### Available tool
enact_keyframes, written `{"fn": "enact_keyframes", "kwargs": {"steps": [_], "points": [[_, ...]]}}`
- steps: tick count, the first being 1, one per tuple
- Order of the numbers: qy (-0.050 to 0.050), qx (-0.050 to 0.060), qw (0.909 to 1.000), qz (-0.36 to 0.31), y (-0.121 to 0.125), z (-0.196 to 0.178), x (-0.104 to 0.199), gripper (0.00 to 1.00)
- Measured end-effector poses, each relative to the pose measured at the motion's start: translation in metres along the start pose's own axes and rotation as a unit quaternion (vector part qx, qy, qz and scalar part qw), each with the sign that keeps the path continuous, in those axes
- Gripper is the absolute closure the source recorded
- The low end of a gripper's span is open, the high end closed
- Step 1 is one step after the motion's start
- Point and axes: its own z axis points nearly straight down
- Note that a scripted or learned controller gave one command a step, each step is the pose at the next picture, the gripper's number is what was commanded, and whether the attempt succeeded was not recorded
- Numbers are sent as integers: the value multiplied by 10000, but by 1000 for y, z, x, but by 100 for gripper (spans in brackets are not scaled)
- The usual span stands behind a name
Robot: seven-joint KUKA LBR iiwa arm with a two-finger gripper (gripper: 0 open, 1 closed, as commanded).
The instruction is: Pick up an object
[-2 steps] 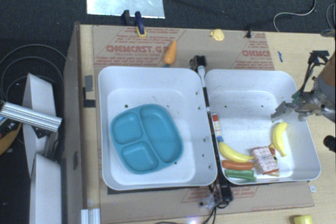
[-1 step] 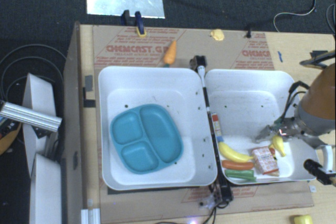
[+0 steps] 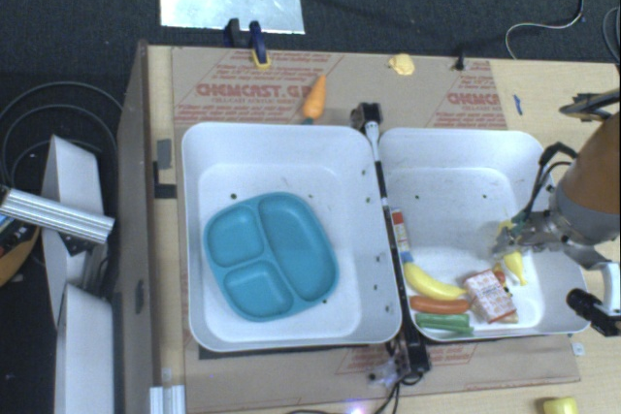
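Lying nearest the camera, along the front wall of the right bin (image 3: 456, 150), a green pod-shaped piece (image 3: 444, 325) is being pressed against a red-orange sausage-shaped piece (image 3: 440, 304) just behind it. Behind that, a yellow banana (image 3: 432, 283) is being seen lying at a slant, and just to its right a small printed packet (image 3: 491, 296) is being rested flat. A small yellow piece (image 3: 513, 265) is being seen right under the gripper (image 3: 511, 242), which is being held low over the right part of this bin; whether it is spread or pressed together cannot be told, and nothing is being shown clearly held. The arm (image 3: 592, 194) is being reached in from the right. In the left bin (image 3: 277, 145), a blue divided tray (image 3: 271, 253) is being kept flat. Behind the bins, an orange carrot-like piece (image 3: 313, 98) is being left on the cardboard sheet (image 3: 427, 87).
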Motion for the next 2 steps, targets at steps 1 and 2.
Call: {"fn": "enact_keyframes", "kwargs": {"steps": [1, 2], "points": [[3, -37, 10000, -49, 65, -62, 47, 100], [28, 5, 10000, -77, 55, -91, 174, 100]]}}
